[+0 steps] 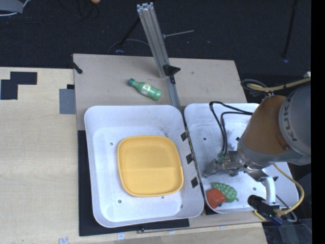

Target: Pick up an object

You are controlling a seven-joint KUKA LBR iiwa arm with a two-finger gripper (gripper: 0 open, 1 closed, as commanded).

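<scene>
Hand point(216, 168) sits low over the right bin point(200, 133), right of the frame's centre, at the end of the grey arm point(299, 121) that comes in from the right edge. Its broad orange band covers much of that bin's right side. From this angle I cannot tell whether the hand is open or closed, and nothing can be seen in its grip.

Just below the hand, near the bin's lower edge, lies a red and green toy point(221, 194). The red part is toward the lower left and the knobbly green part toward the right. It looks close to the hand but apart from it. It rests on the white floor of the bin, near the wall that meets the left bin point(99, 131).

A yellow plate point(150, 165), square with rounded corners, lies flat in the middle of the left bin and takes up most of its floor.

Outside both bins, on the tan table point(213, 78) above the left bin, a green bottle point(145, 89) lies on its side, cap toward the upper left. A metal rail point(155, 34) slants from the top centre of the frame down to the gap between the bins. A thin black cable point(219, 118) loops over the upper part of the right bin toward the hand.
</scene>
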